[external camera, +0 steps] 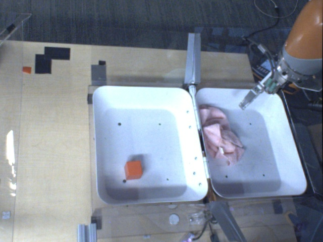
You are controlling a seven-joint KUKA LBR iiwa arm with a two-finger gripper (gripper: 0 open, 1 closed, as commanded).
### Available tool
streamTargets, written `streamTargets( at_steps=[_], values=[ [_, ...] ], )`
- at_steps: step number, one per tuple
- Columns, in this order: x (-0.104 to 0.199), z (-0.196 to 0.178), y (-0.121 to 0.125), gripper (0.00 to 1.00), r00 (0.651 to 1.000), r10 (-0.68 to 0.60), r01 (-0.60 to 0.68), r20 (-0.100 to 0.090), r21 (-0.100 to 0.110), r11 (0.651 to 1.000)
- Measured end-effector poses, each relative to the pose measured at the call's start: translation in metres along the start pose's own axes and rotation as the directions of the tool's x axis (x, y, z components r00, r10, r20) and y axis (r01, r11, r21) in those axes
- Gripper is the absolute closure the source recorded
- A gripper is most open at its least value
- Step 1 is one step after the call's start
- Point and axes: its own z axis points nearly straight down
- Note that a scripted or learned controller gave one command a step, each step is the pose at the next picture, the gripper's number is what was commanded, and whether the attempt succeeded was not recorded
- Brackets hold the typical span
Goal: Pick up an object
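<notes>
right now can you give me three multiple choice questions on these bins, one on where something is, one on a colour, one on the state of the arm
1. Where does the pink cloth lie?
A. in the left bin
B. in the right bin, on its left side
C. on the bench outside both bins

2. What colour is the block in the left bin?
A. orange
B. green
C. blue

3. How does the gripper stand to the cloth?
A. above the right bin, apart from the cloth
B. pressed into the cloth
C. lifting the cloth

Answers: 1 B, the cloth lies by the divider inside the right bin. 2 A, the block is orange. 3 A, bare bin floor shows between gripper and cloth.
</notes>
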Motion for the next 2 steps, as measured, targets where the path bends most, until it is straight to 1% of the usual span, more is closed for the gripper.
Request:
streamTargets(
  at_steps=[1, 2],
  values=[
    [0.045, 0.097, -0.025, 0.0, 0.996, 0.086, -0.086, -0.008, 0.008, 0.996],
    [0.054, 0.142, -0.004, 0.0, 0.993, 0.117, -0.117, 0.003, -0.004, 0.993]
  ],
)
